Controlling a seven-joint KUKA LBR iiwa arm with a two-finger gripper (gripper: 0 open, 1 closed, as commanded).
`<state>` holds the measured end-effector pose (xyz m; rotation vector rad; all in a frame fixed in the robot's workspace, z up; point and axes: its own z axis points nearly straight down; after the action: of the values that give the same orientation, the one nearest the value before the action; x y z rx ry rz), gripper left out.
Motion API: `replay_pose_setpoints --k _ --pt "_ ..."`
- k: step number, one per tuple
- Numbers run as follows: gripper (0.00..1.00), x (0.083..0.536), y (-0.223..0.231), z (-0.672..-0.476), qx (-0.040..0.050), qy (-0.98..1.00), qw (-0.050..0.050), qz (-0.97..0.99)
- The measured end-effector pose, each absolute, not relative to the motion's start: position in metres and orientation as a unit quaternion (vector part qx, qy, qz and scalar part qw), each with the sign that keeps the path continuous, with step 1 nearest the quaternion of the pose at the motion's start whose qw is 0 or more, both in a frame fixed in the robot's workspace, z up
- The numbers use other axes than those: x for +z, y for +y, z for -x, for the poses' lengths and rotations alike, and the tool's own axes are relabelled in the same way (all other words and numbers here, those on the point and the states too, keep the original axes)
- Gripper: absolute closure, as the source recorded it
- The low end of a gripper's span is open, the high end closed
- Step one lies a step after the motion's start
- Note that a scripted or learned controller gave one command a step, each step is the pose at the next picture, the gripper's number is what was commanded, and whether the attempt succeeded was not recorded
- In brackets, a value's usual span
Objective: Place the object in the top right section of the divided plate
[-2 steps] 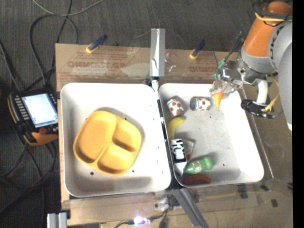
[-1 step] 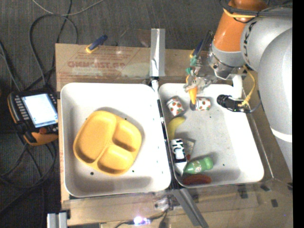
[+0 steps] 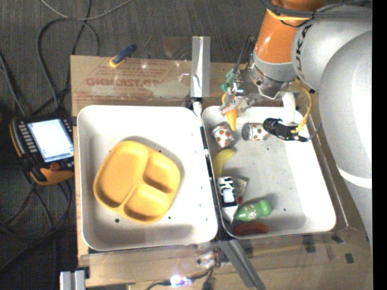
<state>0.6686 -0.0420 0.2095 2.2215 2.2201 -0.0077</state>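
The yellow divided plate (image 3: 138, 180) lies in the left bin (image 3: 91, 125), with one long section on its left and two smaller ones on its right. My gripper (image 3: 231, 103) hangs over the far left corner of the right bin (image 3: 302, 180), well to the right of the plate. A small orange-yellow piece (image 3: 230, 109) shows at its tip; whether it is held is unclear. Just below the gripper lies a white cup with red spots (image 3: 223, 136), and a second one (image 3: 255, 132) lies to its right.
In the right bin lie a yellow banana-shaped toy (image 3: 223, 159), a black-and-white box (image 3: 228, 191), a green bottle (image 3: 253, 210) and a red sausage (image 3: 250, 228). A metal bar (image 3: 200, 65) stands behind the bins. A handheld screen (image 3: 48, 141) sits at the far left.
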Motion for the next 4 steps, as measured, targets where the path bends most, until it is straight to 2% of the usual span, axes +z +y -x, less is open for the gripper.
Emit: replay_pose_setpoints --k 1,2,3,4 --pt "1.0 0.181 0.008 -0.623 -0.001 0.813 -0.002 -0.583" --pt "1.0 0.175 0.117 -0.567 -0.0011 0.852 -0.002 -0.523" --pt "1.0 0.199 0.144 -0.509 -0.002 0.83 -0.003 -0.558" --pt "1.0 0.188 0.113 -0.482 -0.0025 0.802 -0.003 -0.597"
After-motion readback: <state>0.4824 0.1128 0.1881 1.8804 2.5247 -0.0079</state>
